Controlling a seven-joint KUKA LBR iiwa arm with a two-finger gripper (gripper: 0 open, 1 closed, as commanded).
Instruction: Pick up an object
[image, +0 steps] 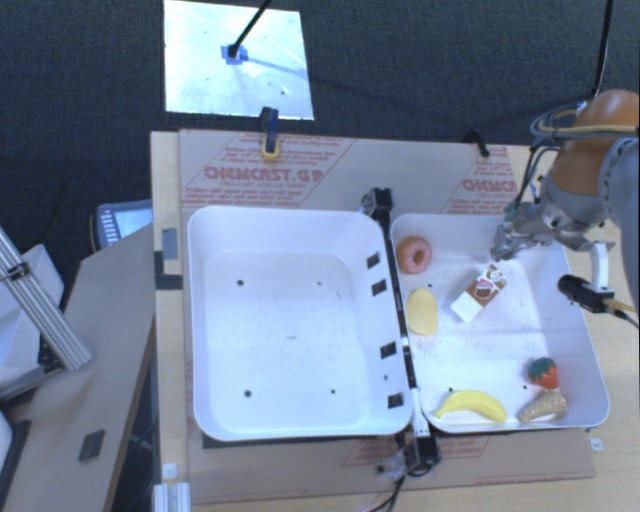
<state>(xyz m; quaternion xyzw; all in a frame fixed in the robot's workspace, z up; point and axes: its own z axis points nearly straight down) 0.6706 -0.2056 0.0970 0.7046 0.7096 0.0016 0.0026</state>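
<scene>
While the arm (590, 160) is reaching in over the right bin (590, 400), its gripper (507, 243) is hovering just above a small carton (480, 292), with nothing visibly between its fingers; their spread cannot be made out. Around the carton are lying a doughnut (414, 255), a yellow slice (423, 312), a banana (471, 405), a strawberry (543, 372) and a cone (542, 406).

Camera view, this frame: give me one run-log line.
gripper: above right bin far side | nearest: small carton | also there: donut, banana, strawberry | hold: none seen
</scene>
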